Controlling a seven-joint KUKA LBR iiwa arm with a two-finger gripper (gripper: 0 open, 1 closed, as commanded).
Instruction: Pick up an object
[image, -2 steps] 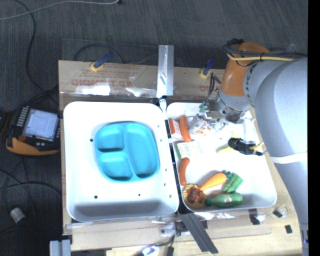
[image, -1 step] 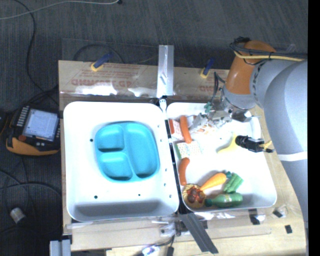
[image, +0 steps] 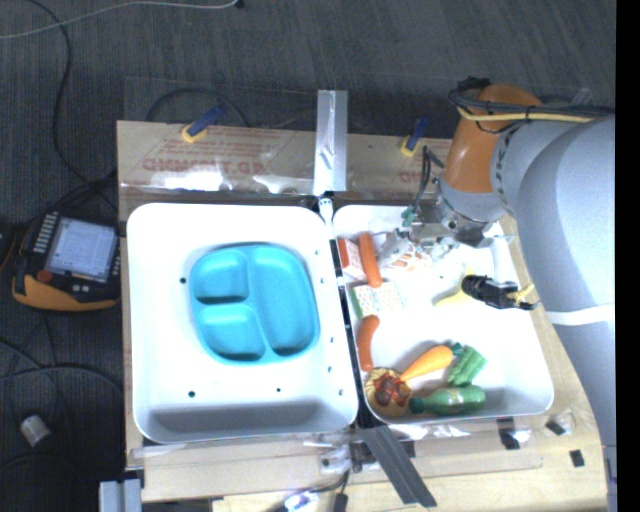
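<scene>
We see the gripper (image: 432, 232) low at the right bin's (image: 535, 395) far edge, finger state impossible to tell, carrot (image: 428, 362) near its front edge, blue tray (image: 252, 301) in the left bin (image: 160, 400).

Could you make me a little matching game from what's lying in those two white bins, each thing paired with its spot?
Things:
1. blue divided tray
2. toy carrot
3. green toy vegetable
4. gripper

Places:
A. far end of the right bin
B. near edge of the right bin
C. middle of the left bin
D. right bin, just beyond the green toy vegetable

Pairs: 1-C, 2-D, 3-B, 4-A
</scene>
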